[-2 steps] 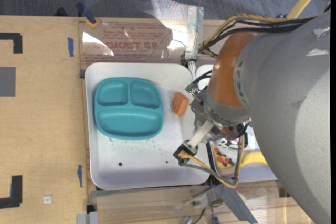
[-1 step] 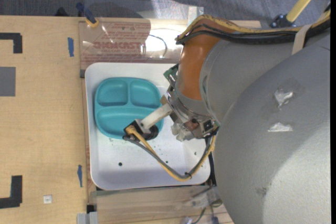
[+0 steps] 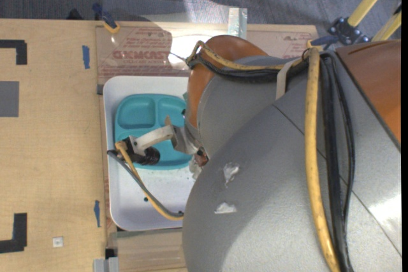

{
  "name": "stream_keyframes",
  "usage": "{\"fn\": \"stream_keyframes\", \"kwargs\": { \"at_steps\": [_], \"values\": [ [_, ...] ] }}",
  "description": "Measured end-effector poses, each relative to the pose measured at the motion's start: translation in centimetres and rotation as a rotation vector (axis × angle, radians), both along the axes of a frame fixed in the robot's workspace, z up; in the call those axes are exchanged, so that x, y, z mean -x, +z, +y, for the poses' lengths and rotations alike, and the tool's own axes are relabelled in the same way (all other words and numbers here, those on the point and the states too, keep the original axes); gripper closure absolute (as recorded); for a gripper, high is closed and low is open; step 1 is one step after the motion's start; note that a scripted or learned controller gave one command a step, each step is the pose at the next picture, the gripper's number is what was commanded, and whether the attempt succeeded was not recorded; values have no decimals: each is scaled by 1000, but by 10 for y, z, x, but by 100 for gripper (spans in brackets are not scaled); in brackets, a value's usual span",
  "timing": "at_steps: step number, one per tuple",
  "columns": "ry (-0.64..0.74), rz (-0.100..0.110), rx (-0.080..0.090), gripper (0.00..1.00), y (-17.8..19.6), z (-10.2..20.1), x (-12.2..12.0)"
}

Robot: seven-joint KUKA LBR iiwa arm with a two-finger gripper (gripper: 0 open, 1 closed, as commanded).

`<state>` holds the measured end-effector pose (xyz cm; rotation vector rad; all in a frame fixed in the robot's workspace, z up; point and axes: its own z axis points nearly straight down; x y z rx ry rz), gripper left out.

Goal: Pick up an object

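Note:
A teal divided plate lies in the upper half of the left white bin. My gripper is low over the plate's right edge, mostly hidden beneath the wrist and the large grey arm. I see nothing lifted off the bin floor. The plate's lower right corner is covered by the wrist.
The grey arm with its orange band spreads across the middle and right of the view and hides the right bin. A tan bench top with black marks lies to the left. A brown cardboard sheet sits behind the bin.

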<state>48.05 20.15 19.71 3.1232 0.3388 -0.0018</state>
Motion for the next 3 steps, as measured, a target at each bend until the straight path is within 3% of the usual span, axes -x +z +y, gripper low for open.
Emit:
{"fn": "stream_keyframes", "kwargs": {
  "at_steps": [1,2,3],
  "values": [
    [-14,-1,-1,100,-1,24,2],
    [-15,-10,-6,100,131,24,0],
    [241,4,1,100,49,23,2]
  ]
}}
